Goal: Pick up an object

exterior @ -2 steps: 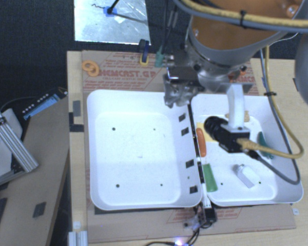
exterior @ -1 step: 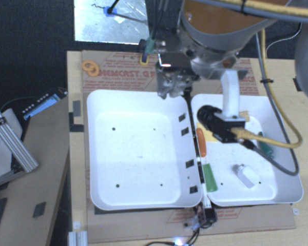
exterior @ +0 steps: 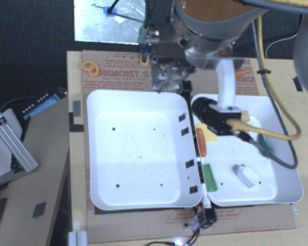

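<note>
The pincer [exterior: 167,82] hangs at the far right corner of the left bin [exterior: 138,155].

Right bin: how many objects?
5: orange stick and green stick along the inner wall, yellow piece beside the orange, white block near front, dark green piece at right. Arm may hide more.

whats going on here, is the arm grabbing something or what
A grey robot arm reaches in with its tool at the far edge of the left bin, close to where the two bins meet. The view does not show it holding anything. The loose things lie in the right bin: an orange stick and a green stick along the wall by the left bin, and a white block nearer the front. No pick is made yet.
</note>
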